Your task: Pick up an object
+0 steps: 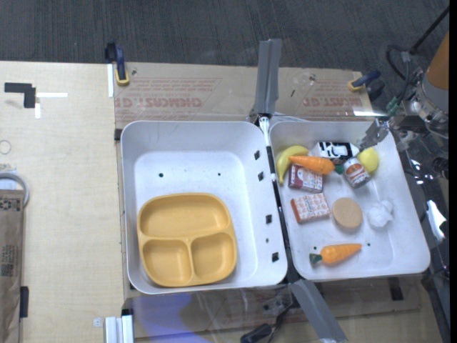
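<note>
Light wood makes up the bench, and two white bins sit on it side by side. Nearest in the left bin lies a yellow plate with three parts. Nearest in the right bin lies a small carrot, well apart from the other toys. Behind it sit a red box with squares, a round tan disc and a crumpled white lump. Farther back a dark red box rests under a bigger carrot, which lies across a banana. A small can leans beside a yellow lemon, and a black and white thing sits behind them. Its writing is too blurry to read. At the far right the gripper hangs over the bin's back corner, just above the lemon. Its fingers are thin and hard to see, so I cannot tell how they stand. Behind the bins lies clear plastic with red letters, upside down.
</note>
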Robot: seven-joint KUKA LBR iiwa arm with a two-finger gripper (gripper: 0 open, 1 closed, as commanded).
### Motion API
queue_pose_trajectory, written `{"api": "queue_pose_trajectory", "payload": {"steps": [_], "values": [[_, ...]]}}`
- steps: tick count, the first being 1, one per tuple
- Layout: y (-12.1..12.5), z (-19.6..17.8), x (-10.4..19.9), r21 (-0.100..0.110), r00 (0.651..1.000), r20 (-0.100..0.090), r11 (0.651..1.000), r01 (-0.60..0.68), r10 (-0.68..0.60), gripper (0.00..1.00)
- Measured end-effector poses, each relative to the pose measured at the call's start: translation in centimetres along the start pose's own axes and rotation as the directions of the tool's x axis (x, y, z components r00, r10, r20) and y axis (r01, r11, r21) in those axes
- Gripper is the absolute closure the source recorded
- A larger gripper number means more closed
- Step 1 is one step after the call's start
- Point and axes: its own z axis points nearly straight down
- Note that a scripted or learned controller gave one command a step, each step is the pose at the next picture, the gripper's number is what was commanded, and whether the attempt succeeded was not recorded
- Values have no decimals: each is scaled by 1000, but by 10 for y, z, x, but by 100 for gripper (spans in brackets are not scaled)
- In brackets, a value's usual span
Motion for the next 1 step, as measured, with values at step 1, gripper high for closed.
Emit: {"api": "queue_pose_trajectory", "payload": {"steps": [1], "values": [[-2, 101, 61, -7, 1000, 3, 1000, 22, -22, 0]]}}
